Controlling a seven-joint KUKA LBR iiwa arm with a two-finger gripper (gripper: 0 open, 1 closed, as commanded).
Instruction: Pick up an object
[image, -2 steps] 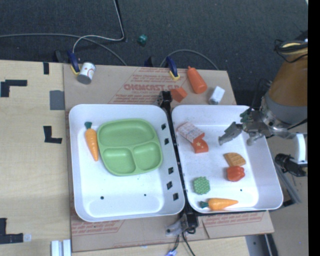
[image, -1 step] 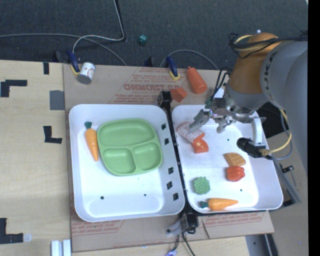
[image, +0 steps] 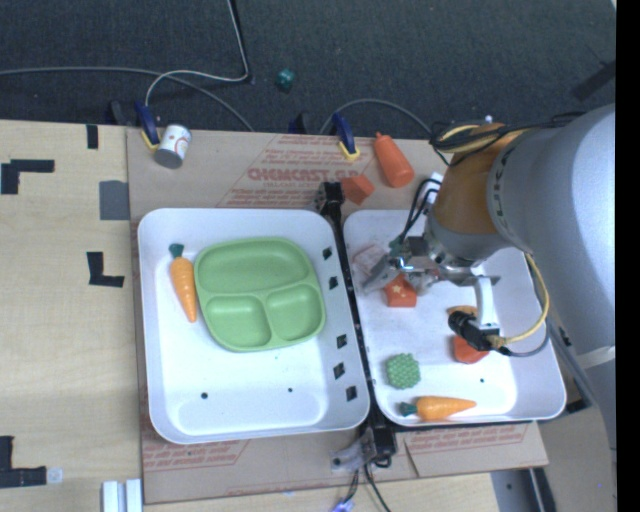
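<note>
**Gripper poised over a small red block in the right-hand bin**

The gripper (image: 400, 272) hangs low in the right bin (image: 520, 400), its metal parts crowded just above a small red block (image: 401, 294). Whether it is spread wide, pinched narrow or already gripping cannot be told from this slanted view; the wrist hardware hides that.

The red block sits directly beneath the gripper, touching or nearly touching it. It looks like a toy piece: light, stiff and smooth-sided, likely a little slippery. A hold across its two flat opposite faces, low on the body, would seem safest, since a pinch on a corner could squirt it sideways.

Other candidates lie further out from the gripper: a green knobbly ball (image: 403, 371) below it toward the front of the bin, a toy carrot (image: 443, 407) beyond that at the front wall, and a red-orange piece (image: 467, 349) off to the arm's side, beside a black cable end. The carrot's taper looks awkward; the ball probably gives slightly and should grip well.

The bin floor is white, smooth and hard, so things probably slide if nudged. Room around the block is fair, though the divider between bins is near. The left bin (image: 160, 380) holds a green divided plate (image: 262, 293) and another carrot (image: 183, 283), well apart from the gripper.
</note>
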